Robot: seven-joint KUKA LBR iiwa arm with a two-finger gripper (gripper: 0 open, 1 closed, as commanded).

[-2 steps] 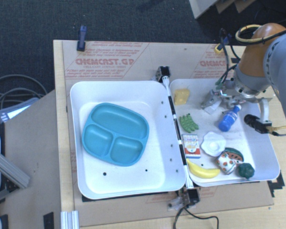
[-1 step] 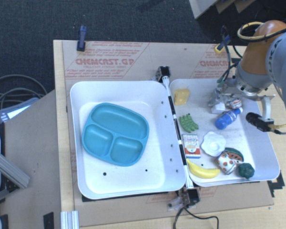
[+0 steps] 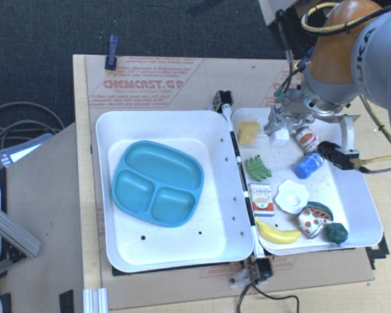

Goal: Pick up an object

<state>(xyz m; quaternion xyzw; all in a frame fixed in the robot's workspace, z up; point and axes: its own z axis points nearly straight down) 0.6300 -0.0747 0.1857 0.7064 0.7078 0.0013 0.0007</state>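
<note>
My gripper (image 3: 279, 125) hangs low over the far part of the right bin (image 3: 352, 194), below the orange-banded wrist. Just left of it lies a pale yellow piece (image 3: 248, 133), and a red and white can (image 3: 305, 139) lies just to its right. Nearer the front are a blue cylinder (image 3: 308, 165), a green leafy toy (image 3: 258, 168), a red and white carton (image 3: 261, 199), a white fried egg (image 3: 291, 195), a banana (image 3: 277, 233), a watermelon-patterned cup (image 3: 313, 219) and a dark green lump (image 3: 336, 232).
The left bin (image 3: 117, 240) holds a blue divided plate (image 3: 158, 182). A black clip (image 3: 223, 100) sits at the far end of the ridge between the bins. The arm's body covers the far right corner of the right bin.
</note>
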